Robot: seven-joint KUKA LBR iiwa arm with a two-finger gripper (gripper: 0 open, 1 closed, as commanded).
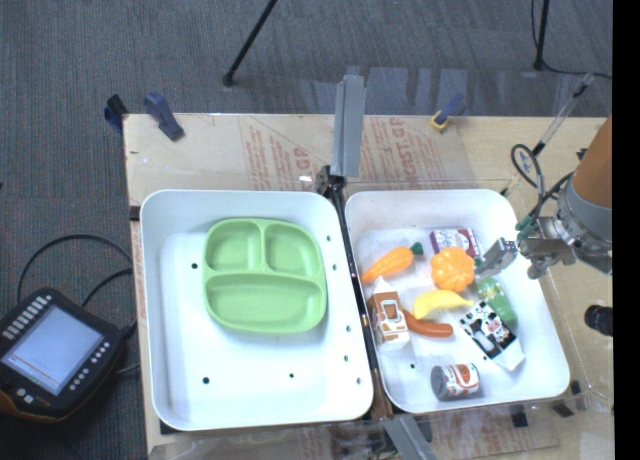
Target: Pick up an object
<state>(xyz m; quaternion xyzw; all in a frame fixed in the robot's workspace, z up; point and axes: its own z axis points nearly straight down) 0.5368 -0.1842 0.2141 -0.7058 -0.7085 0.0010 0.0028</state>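
The right bin (400, 210) holds several toy foods: an orange carrot (390, 262), an orange pepper (452, 268), a yellow banana (440, 302), a red sausage (428, 326), a brown carton (386, 318), a purple packet (453, 240), a green item (497, 300), a black-and-white carton (490, 333) and a can (456, 380). My gripper (506, 258) hangs over the bin's right side. It is just right of the pepper and above the green item. Nothing shows in its grasp.
A green divided plate (265, 275) lies in the left bin (170, 348). A grey post (348, 133) stands behind the seam between the bins. A handheld pendant (55, 348) lies on the floor at left. Cables (530, 163) run near the arm.
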